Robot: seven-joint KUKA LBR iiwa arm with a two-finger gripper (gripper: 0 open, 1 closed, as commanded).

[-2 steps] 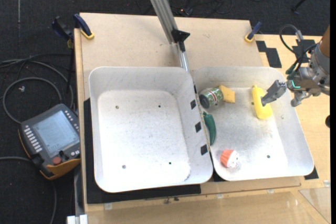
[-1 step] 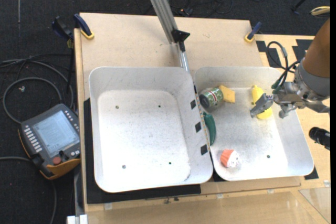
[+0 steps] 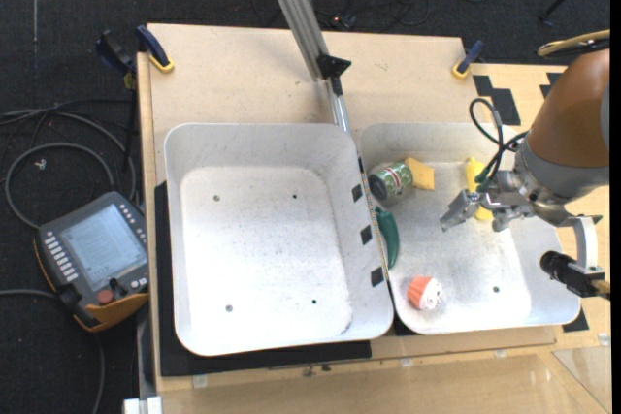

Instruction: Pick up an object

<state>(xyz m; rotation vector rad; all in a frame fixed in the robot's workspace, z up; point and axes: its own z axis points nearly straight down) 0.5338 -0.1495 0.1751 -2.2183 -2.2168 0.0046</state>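
Green can (image 3: 391, 180) on its side in rt bin (image 3: 543, 310), label unreadable, fingers (image 3: 454, 216) state unclear.

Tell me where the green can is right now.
The green can lies on its side in the right bin, near that bin's upper left corner, with a yellow block touching its right end and a green tool just below it.
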